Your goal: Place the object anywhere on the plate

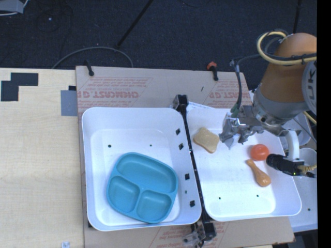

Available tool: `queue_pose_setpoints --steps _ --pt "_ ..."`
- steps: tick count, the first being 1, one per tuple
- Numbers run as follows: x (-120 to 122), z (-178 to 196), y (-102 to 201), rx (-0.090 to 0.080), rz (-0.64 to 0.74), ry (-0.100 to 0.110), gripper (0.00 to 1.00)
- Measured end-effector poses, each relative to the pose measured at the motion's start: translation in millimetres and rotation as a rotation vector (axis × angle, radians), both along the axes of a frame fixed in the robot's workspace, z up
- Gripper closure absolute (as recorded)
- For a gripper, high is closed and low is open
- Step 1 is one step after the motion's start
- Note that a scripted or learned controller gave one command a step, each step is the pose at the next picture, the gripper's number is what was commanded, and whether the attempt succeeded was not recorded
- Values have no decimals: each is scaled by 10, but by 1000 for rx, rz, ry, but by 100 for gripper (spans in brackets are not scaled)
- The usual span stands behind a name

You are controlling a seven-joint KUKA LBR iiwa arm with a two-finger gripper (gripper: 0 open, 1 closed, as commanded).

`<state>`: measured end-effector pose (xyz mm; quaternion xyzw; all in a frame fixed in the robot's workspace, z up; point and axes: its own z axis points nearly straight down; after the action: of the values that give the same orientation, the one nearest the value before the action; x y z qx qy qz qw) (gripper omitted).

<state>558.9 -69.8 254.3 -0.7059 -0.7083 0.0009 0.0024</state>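
While smooth, blue plate sits — three-compartmented, rounded.

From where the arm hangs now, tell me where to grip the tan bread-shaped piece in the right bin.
Take the tan piece across its narrow width, at mid-length, coming straight down. It lies flat on the right bin floor, its long axis slanting down-right, with open floor on both long sides. The gripper hangs just to its right.

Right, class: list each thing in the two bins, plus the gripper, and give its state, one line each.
blue plate: flat in the left bin, nothing on it.
tan bread piece: lying in the right bin, free.
orange ball: resting in the right bin.
tan drumstick: lying on its side.
gripper: low beside the bread piece, holding nothing.
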Motion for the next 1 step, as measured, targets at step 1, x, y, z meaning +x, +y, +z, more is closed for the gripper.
queue_pose_setpoints --steps 1 --pt "17 19 478 0 0 -1 100"
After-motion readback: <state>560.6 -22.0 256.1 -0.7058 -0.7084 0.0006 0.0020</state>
